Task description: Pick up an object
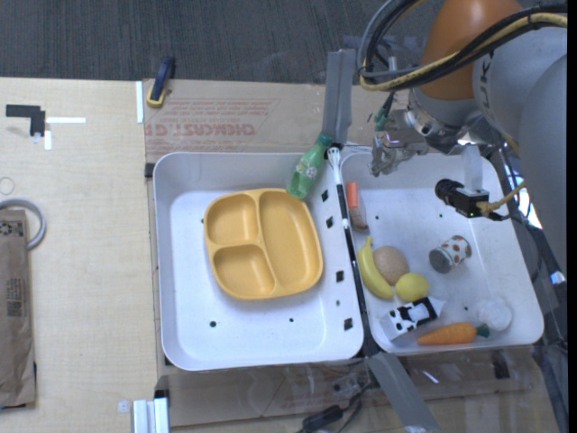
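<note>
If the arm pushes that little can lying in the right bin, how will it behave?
The can lies on its side on the bin's flat floor, so it will probably roll. It looks small, likely light, and its rounded wall may slip from the gripper.

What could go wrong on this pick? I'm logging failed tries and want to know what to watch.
1. The gripper sits at the right bin's far left corner, apart from the objects, so closing here would likely catch nothing.
2. The banana, potato and lemon touch; a grasp there could nudge neighbours.
3. The green bottle leans on the rim and might tip.
</note>
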Controlling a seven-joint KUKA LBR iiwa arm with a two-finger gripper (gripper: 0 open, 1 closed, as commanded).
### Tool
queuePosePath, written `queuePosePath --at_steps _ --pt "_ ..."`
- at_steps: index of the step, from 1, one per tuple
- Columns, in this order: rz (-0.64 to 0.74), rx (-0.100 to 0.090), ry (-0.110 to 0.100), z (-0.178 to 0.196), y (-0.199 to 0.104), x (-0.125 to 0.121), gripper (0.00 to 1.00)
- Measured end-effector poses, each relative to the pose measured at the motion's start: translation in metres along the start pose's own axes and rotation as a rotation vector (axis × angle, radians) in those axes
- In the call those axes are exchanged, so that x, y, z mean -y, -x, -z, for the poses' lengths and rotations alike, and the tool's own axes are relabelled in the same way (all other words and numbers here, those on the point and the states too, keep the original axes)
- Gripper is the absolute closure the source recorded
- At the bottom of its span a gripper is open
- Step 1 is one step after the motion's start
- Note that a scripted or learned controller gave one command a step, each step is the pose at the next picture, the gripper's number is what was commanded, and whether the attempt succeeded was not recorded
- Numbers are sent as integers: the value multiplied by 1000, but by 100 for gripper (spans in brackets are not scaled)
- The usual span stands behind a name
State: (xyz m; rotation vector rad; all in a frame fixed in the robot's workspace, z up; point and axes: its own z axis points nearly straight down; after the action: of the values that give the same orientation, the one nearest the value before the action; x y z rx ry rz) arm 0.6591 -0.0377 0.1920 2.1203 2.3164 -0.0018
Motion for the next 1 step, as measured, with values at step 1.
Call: queuePosePath --at_steps 1 --pt "11 1 -2 213 81 89 100"
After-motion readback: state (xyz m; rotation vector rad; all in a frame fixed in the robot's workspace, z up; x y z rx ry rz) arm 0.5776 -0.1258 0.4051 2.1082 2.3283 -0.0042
